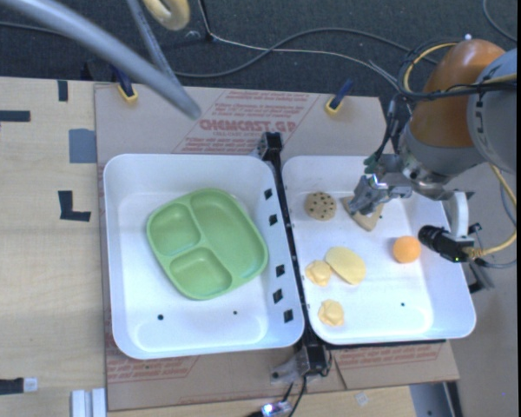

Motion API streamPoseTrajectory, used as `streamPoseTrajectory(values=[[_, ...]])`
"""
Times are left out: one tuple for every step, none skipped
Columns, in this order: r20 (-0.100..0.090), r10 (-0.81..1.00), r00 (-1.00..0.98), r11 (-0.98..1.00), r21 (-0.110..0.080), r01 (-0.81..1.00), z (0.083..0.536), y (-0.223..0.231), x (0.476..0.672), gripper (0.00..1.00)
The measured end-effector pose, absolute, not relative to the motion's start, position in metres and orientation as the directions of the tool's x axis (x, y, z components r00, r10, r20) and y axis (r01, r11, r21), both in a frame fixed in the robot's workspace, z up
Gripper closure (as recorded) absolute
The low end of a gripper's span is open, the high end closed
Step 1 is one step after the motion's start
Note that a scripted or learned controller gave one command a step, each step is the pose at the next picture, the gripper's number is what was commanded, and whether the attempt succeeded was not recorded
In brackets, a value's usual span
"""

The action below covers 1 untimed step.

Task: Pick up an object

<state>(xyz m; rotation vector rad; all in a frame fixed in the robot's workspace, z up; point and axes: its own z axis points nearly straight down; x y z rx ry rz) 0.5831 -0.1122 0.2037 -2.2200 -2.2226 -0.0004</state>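
Brown cardboard covers the bench (243,120), and two white bins sit on it side by side. Black cables run over the dark floor at the top of the frame. At the left of the frame, the left bin (126,233) holds a green plate (207,243) with three parts. At the right, the right bin (434,311) holds small food toys. A round cookie (320,205) with dark dots lies near its upper left corner. A yellow oval piece (346,264) lies in the middle, with a small yellow piece (319,273) touching its left side. Another small yellow lump (331,313) lies below them. An orange ball (406,249) sits toward the right. The grey arm comes in from the right, and its pincer (366,208) is down in the right bin, right on a tan wedge (366,221). How far the pincer is open cannot be told, nor whether it has hold of the wedge.
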Motion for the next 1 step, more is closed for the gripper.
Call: streamPoseTrajectory(values=[[0.002, 1.000, -0.005, 0.005, -0.001, 1.000, 0.2122, -0.0597, 0.5801, 1.00]])
